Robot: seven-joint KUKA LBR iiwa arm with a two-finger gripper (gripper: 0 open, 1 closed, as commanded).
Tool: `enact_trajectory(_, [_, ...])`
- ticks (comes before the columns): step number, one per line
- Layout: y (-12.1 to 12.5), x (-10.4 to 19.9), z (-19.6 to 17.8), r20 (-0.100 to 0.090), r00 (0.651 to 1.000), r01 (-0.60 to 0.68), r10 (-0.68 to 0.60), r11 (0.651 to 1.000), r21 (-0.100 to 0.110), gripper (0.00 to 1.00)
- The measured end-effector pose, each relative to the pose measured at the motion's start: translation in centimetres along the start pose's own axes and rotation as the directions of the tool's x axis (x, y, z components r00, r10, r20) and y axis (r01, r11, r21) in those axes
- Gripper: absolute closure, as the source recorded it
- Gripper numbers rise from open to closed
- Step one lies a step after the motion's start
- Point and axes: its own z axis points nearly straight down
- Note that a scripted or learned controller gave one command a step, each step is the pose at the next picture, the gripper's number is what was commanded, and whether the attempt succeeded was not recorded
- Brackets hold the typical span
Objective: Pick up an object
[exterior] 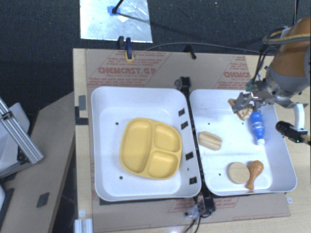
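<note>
Red "CHEMCAST GP" lettering marks the brown sheet [127,71] on the table. The tool [241,105] hangs over the right bin [221,183], just beside a blue bottle [256,126]. Its grip state cannot be told.

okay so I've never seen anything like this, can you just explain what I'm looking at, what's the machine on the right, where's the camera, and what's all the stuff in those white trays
This is one picture, taken by a fixed camera above a bench and looking down at a slant. The grey and orange machine coming in from the right is a robot arm; its job is to pick up an object. Its gripper, the small metal claw at the tip, sits over the far corner of the right bin.

In that bin lie a blue bottle, a pale bread roll, a round tan disc and a toy drumstick. A small tan item lies right by the gripper, too hidden to name.

The left bin holds a yellow divided plate.

I cannot tell whether the gripper is gripping anything.
</note>
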Motion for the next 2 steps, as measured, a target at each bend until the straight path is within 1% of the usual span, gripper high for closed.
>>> enact_trajectory(1, [0.2, 0.0, -5.5, 0.000, 1.000, 0.001, -0.001, 1.000, -0.001, 1.00])
enact_trajectory(2, [0.0, 5.4, -4.3, -0.002, 1.000, 0.003, -0.003, 1.000, 0.006, 1.00])
